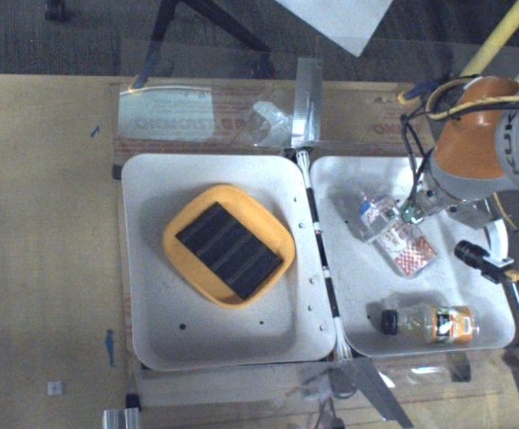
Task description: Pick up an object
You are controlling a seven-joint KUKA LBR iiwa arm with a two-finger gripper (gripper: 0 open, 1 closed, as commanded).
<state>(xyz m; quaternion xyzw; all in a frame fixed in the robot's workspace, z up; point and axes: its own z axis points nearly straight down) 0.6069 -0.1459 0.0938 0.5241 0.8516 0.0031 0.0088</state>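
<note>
My gripper (414,209) reaches into the right bin (348,186) from the upper right, its tip low over a small heap of crinkled packets. One packet is clear with blue and red print (375,213). The other, red-and-white checked (413,256), lies just below the tip. A clear bottle with a black cap and an orange label (429,322) lies on its side near the bin's front wall. In the left bin (143,239) rests a yellow rounded-square item with a black ribbed top (229,244).
A short black cylinder (478,259) sticks out near the right bin's right wall. Cables loop around the orange band of the arm (469,141). A metal divider (307,105) and a plastic-wrapped sheet (174,114) lie behind the bins.
</note>
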